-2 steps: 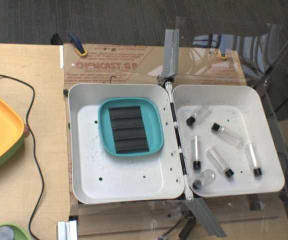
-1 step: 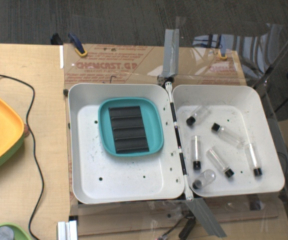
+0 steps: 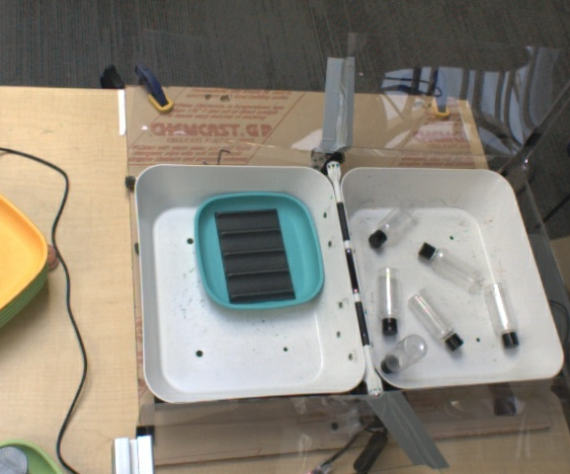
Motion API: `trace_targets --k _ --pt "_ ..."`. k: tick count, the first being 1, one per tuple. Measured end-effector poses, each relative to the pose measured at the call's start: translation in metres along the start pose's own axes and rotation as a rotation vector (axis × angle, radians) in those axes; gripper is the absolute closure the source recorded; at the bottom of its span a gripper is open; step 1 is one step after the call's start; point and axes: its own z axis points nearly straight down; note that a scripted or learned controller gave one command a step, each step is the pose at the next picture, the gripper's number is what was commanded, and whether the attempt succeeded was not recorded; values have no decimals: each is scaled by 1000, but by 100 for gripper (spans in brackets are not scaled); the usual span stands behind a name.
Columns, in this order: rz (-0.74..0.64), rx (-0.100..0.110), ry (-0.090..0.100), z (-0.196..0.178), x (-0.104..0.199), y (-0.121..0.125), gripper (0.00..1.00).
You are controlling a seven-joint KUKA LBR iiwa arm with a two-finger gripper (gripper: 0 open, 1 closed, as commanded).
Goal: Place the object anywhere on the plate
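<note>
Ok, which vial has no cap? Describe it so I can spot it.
Look in the right bin, at its near left corner. The uncapped vial lies there, short and clear, just below the upright capped vial; the other vials carry black caps.

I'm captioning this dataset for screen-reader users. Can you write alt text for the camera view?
Two shallow white bins sit side by side on a bench: the left bin holds a teal plate with a dark ridged insert, the right bin holds several clear vials with black caps, scattered.

Clear, glossy vials [image 3: 447, 263] with black caps lie in a smooth white bin [image 3: 522, 205]; the teal plate [image 3: 309, 255] looks like matt plastic.
</note>
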Motion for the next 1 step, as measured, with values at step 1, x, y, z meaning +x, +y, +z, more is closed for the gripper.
trace_targets --k 1 --pt "129 2 -1 2 16 20 0"
